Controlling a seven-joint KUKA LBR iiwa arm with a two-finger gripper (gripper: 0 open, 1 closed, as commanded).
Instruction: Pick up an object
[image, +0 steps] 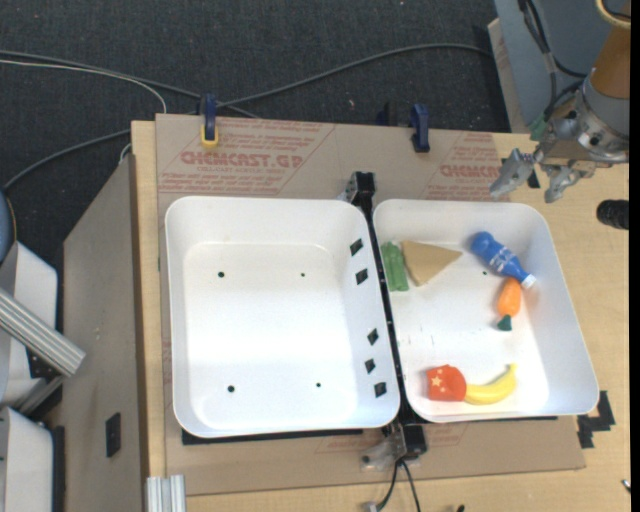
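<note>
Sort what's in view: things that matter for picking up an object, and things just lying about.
Job: gripper, open, above the right bin; blue bottle, carrot, banana, red fruit, green piece, tan wedge.

Lying about: left bin, yellow clamp, blue clamp, cables.

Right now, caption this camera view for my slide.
Open gripper above right bin holding banana, carrot, blue bottle.

— What carries it all?
— A flat brown cardboard-faced bench board with red lettering (300, 155).
— And directly on that board?
— Two shallow white plastic bins: the left bin (190, 300) at its middle, the right bin (565, 330) touching beside it.
</note>
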